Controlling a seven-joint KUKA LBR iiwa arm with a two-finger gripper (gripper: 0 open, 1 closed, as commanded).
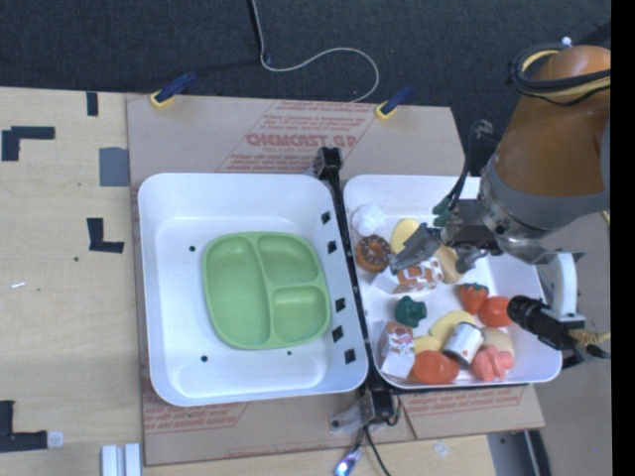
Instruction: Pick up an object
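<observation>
While the arm point(551, 137) reaches in from the right over the right bin point(541, 370), its gripper point(422, 251) hangs low above the clutter there, dark fingers pointing left toward the divider; whether the claw is open or closed cannot be told, and nothing can be seen held in it.

Two white bins sit side by side on a cardboard sheet point(288, 137). The left bin point(174, 216) holds one item: a green three-compartment plate point(266, 289), lying flat near the bin's centre.

The right bin holds roughly a dozen small toy foods, closely packed:
- one brown doughnut point(373, 253), just left of the gripper;
- one white piece point(367, 216) above it, near the divider;
- one yellow piece point(404, 232) beside the gripper;
- one orange-and-white packet point(418, 278) directly under the fingers;
- one dark green piece point(410, 310) below that;
- one red tomato-like piece point(472, 297) and one red round piece point(494, 311) to the right;
- one silver can point(461, 343), tilted, resting against a yellow banana-like piece point(444, 324);
- one orange-red piece point(435, 368) at the front edge;
- one pink piece point(491, 363) beside it.

Two blue-and-yellow clamps point(174, 88) point(395, 100) pin the cardboard's far edge.
</observation>
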